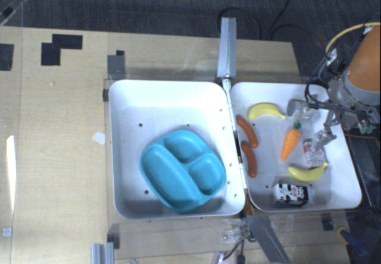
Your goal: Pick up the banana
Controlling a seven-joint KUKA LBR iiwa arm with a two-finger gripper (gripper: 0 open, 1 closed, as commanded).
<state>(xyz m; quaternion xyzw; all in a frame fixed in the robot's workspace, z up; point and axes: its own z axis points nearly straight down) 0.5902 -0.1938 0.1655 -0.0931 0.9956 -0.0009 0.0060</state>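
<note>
Approach stage of the banana pick. The arm [363, 66] is seen reaching in from the right over the right bin [351, 194], and the gripper [317, 148] is lowered just above a banana [307, 172] lying near the bin's right wall. Whether the fingers stand wide or narrow cannot be told from this view, and nothing is shown held between them; the fruit is judged not yet grasped.

A second banana [265, 112] is seen near the back of the same bin, well apart from the gripper. The nearer one is judged the likelier target. For the next move, the fingers would need to be set astride the curved body of that fruit, across its narrow width, and then closed before any lift is tried; a closure off centre is judged likely to let the fruit roll out.

Contents of the right bin: the two bananas, a carrot [290, 143] between them, two sausages [248, 145] end to end along the left wall, and a small black-and-white packet [291, 194] near the front.

Contents of the left bin [125, 156]: one blue divided plate [182, 169], set towards the front.
</note>
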